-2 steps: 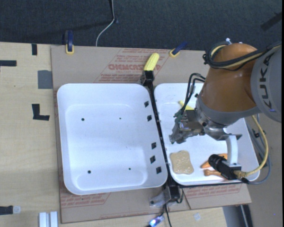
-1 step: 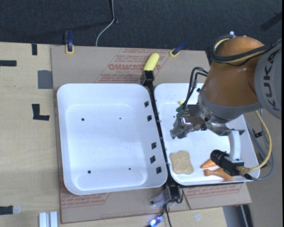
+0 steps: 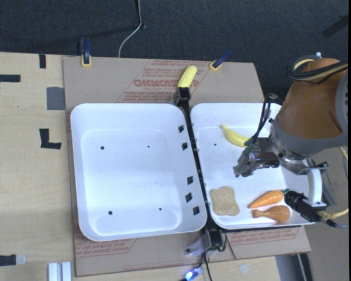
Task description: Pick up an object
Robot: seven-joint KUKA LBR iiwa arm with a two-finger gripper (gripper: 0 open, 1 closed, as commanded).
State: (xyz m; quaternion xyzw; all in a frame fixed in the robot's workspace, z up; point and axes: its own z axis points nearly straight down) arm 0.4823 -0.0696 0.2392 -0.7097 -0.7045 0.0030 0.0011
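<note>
The tool (image 3: 245,167) hangs over the right bin (image 3: 207,124); whether it grips anything, I cannot tell. The banana (image 3: 234,136) lies just beyond, angled far-left.

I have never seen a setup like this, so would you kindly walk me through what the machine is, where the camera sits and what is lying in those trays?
This is a single picture from one camera fixed above a bench, looking down at a slant. The bulky grey and orange shape at the right is a robot arm; the dark part at its end is its gripper, which a program steers to pick things up. It hangs over the right bin, and I cannot tell whether it holds anything. That bin contains toy food: a banana, a slice of bread, a carrot and a brownish drumstick-like piece. Beside it is the left bin, and both sit on a cardboard sheet.
</note>
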